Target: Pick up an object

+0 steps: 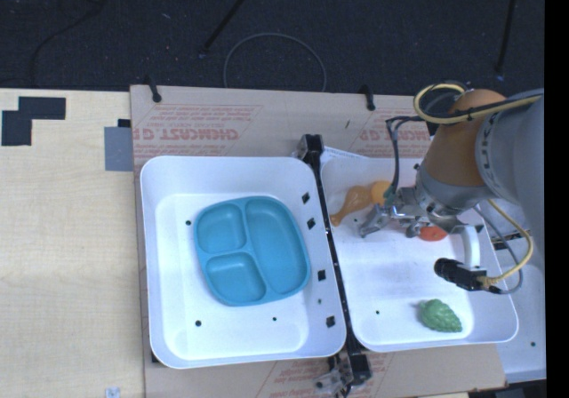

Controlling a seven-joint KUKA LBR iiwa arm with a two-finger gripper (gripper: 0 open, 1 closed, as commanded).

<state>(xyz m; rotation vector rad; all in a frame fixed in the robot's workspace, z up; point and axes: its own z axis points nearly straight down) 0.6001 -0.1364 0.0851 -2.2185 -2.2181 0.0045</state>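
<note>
Over the far half of the shallow white right bin [498,327], your end effector [373,223] hangs spread apart and holding nothing, just beside the orange pear-shaped toy [352,202], so you're mid-approach; next, close squarely around it.

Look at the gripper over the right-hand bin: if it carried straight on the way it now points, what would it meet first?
The gripper points toward the view's left, low in the right bin. The orange object lies just ahead and slightly up-view, so it probably meets that first; otherwise the divider between the bins. Depth is unclear.
</note>
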